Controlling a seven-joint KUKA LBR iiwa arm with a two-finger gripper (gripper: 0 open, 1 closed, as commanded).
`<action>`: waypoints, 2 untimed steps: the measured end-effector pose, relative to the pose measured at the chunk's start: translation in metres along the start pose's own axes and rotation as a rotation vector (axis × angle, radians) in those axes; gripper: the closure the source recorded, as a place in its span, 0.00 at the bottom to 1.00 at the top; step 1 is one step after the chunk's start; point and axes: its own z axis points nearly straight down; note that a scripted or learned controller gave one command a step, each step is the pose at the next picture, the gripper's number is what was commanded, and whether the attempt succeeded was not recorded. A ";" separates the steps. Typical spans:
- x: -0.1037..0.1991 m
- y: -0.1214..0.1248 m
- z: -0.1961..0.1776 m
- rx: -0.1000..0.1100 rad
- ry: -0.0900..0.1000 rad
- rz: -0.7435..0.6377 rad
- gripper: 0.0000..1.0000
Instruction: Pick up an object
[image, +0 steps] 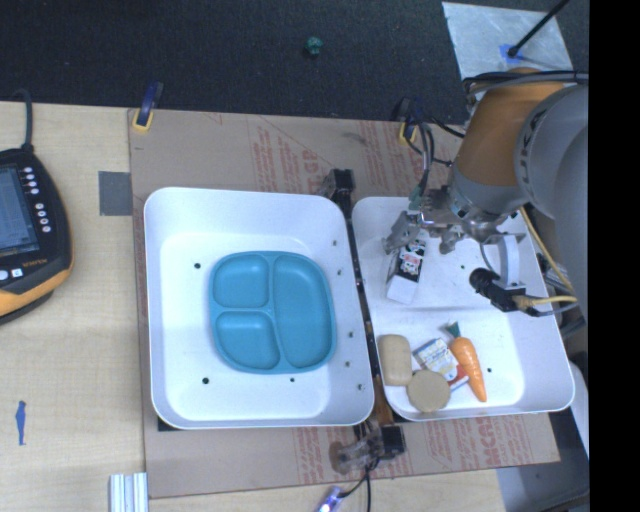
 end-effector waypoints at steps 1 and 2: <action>-0.005 0.017 0.041 -0.002 0.000 -0.003 0.00; -0.005 0.018 0.030 -0.005 -0.002 -0.006 1.00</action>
